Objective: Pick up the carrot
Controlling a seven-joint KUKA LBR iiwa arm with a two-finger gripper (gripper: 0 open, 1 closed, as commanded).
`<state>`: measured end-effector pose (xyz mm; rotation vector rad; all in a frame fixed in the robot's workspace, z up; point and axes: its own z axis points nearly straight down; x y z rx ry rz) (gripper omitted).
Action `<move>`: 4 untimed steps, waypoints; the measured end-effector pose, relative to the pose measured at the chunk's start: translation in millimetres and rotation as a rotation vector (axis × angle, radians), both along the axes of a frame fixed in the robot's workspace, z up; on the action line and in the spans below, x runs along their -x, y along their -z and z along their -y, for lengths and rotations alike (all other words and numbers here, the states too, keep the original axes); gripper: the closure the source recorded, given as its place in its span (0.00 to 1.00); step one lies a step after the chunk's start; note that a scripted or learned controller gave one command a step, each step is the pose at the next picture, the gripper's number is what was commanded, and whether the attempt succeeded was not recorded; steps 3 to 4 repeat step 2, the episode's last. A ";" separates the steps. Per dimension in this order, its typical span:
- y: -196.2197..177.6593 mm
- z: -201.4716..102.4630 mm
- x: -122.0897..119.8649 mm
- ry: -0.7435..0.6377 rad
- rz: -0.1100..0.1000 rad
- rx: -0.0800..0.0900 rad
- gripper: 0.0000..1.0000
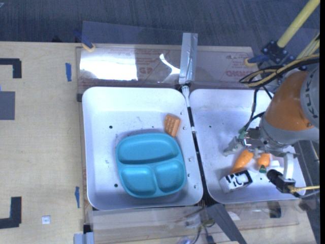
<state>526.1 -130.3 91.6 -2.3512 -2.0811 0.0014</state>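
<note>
End effector sits low in the right bin, right over the carrot; can't tell its finger state.

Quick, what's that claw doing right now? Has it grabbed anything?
Gripper: low in the right bin, right at the carrot; a grab cannot be told.

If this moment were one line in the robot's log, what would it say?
gripper: over right bin | carrot: just beneath gripper, not visibly lifted | blue tray: left bin
</note>
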 end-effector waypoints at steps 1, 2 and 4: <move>-9.8 0.2 -0.6 0.002 0.003 0.001 1.00; -106.8 -55.3 -0.5 -0.077 0.009 0.000 1.00; -106.8 -55.3 -0.5 -0.077 0.009 0.000 1.00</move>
